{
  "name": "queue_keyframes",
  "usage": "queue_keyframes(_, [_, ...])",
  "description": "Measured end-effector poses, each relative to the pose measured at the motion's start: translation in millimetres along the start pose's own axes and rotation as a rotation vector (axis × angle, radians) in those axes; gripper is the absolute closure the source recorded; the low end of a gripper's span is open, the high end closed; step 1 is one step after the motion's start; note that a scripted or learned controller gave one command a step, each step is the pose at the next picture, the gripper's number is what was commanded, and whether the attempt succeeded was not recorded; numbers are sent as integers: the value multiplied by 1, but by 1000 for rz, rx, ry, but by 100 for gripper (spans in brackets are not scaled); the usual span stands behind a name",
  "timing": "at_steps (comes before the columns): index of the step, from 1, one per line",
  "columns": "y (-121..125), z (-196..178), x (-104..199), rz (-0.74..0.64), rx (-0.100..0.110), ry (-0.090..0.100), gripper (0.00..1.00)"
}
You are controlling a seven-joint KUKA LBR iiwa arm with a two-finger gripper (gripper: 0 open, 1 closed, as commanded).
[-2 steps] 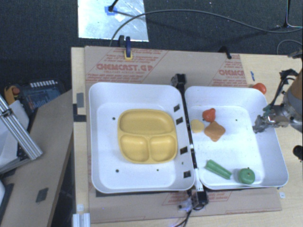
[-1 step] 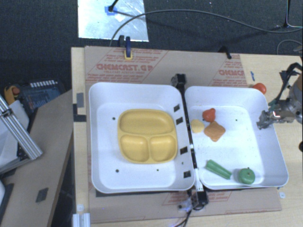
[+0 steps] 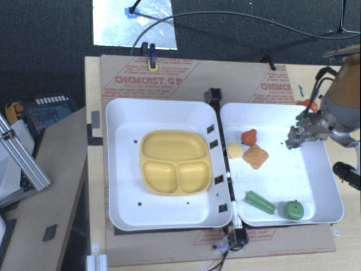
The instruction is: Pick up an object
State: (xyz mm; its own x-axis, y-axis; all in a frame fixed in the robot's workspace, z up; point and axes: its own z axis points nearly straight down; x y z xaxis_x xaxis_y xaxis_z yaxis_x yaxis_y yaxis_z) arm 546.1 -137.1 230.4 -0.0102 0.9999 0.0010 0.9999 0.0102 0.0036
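Well, nearest the camera in the right bin (image 3: 333, 208) lie a green cylinder (image 3: 260, 202) and a round green piece (image 3: 293, 210), close to the front wall. Further back sits the cluster in the middle: an orange-tan diamond-shaped block (image 3: 256, 156), a pale yellow piece (image 3: 235, 150) touching its left side, and a small red piece (image 3: 249, 136) just behind them. The left bin (image 3: 121, 151) bears a yellow divided tray (image 3: 172, 161).

The gripper (image 3: 297, 135) hangs over the right bin's right half, well apart from the cluster and above bare floor — whether it is open or closed I cannot tell, since it reads as a dark blur.

The likely target, I'd judge, is the orange-tan block: flat-faced, matte, lying low. The risk lies in its neighbours. They crowd it closely, so a descent slightly off could land on the yellow or red piece and shove the group apart — or grip two at once. A descent from the present spot would probably close on nothing.
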Motion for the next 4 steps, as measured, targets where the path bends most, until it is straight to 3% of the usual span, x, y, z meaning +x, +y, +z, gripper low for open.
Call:
queue_keyframes(2, [-4,3,112,0,2,1,100])
queue_keyframes(3, [8,1,159,1,1,1,100])
queue_keyframes(4, [1,-1,218,-1,2,1,100])
